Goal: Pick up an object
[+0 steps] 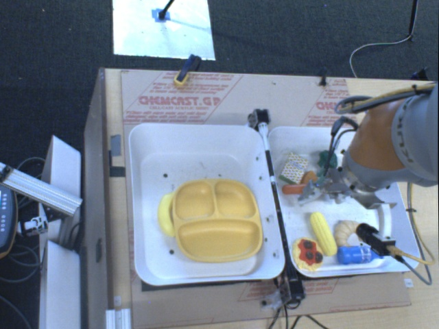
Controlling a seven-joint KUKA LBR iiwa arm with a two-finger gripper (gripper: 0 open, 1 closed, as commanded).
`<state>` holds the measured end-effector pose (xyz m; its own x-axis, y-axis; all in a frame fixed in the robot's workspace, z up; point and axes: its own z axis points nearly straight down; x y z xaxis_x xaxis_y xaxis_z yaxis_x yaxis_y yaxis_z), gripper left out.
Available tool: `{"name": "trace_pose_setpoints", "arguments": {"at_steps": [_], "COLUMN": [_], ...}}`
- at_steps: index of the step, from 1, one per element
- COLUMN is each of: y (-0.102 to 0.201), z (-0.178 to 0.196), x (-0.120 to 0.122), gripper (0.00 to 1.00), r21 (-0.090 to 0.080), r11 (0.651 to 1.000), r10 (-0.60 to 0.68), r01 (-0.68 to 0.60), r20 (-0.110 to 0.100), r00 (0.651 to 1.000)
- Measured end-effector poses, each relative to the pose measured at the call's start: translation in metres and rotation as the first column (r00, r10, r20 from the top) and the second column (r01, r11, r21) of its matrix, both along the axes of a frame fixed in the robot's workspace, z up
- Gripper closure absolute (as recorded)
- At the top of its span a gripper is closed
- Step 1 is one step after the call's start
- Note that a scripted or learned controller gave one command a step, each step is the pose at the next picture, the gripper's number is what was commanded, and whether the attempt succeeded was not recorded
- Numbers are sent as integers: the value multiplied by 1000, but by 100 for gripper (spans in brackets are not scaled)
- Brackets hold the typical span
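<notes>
The arm (394, 142) is reaching in from the right of the frame and its pincer (322, 189) is hanging low in the right bin (405, 204), just beside an orange carrot (300, 187) and a checkered packet (293, 167); how the pincer is set, I cannot tell. Lower right, a corn cob (322, 233), a croissant (346, 232), a blue can (354, 254) and a pizza slice (308, 253) are lying close together. At centre, a yellow divided plate (216, 219) is sitting in the left bin (147, 184), partly covering a banana (165, 214).
</notes>
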<state>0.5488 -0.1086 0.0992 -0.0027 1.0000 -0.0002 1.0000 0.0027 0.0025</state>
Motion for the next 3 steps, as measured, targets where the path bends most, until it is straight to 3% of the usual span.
{"name": "trace_pose_setpoints", "arguments": {"at_steps": [1,2,3], "y": [21,21,86], "z": [-15,-4,86], "x": [-54,-52,-28], "gripper": [0,100,100], "r21": [1,1,1], "r11": [1000,1000,1000], "r10": [-2,0,2], "r01": [2,0,-2], "r20": [-2,1,1], "r00": [1000,1000,1000]}}
